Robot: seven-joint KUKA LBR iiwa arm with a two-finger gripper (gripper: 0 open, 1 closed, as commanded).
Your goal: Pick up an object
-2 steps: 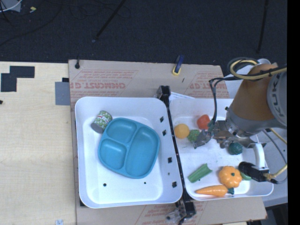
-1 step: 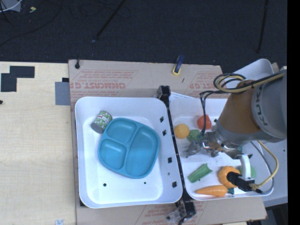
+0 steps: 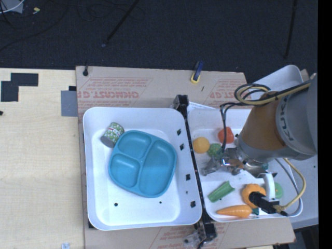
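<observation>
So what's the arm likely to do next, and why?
Probably drop straight down a little. The gripper sits low in the right bin, among the toy foods: an orange ball just up-left, a green piece just below. I see nothing between its fingers, so it likely needs to go lower before closing.

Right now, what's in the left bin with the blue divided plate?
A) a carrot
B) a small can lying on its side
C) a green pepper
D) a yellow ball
B: the small can lies at the upper left edge of the blue divided plate in the left bin; the carrot and the other food items sit in the right bin.
</observation>
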